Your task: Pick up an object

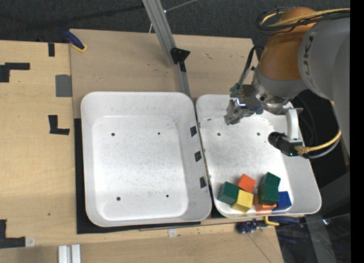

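Observation:
Several small blocks lie clustered at the near end of the right bin (227,148): a green block (228,192), a yellow block (244,200), an orange block (247,183), a dark green block (271,186) and a blue block (284,200). My gripper (234,114) hangs over the far end of the same bin, well away from the cluster. Nothing shows between its fingers. The grey arm with its orange band (284,51) reaches in from the right.
The left bin (136,159) sits beside the right one on the wooden bench. A slanted metal pole (162,23) crosses above the bins' far edge. A black cable with a yellow hose (296,145) hangs over the right bin's right rim.

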`<state>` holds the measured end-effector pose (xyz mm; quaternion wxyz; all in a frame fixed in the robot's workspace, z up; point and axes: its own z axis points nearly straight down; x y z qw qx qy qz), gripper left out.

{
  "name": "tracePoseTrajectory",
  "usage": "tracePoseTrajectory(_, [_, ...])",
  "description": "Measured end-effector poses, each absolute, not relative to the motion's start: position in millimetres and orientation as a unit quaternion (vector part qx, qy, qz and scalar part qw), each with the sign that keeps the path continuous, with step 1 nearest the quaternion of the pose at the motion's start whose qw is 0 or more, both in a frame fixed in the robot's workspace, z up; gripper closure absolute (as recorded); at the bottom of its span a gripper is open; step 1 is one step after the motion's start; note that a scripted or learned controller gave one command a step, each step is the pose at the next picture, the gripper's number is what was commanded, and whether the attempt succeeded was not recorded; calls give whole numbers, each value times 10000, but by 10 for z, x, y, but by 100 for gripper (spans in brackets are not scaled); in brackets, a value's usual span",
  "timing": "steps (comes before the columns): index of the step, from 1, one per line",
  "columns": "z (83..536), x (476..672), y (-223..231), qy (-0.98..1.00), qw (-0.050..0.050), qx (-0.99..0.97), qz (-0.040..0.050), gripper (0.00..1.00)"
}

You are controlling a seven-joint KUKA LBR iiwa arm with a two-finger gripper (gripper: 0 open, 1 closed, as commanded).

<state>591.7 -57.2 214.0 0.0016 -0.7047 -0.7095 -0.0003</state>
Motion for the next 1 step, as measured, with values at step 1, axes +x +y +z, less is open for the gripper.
tracePoseTrajectory(1, [2096,5674,-137,-7088,18,-7054,12,100])
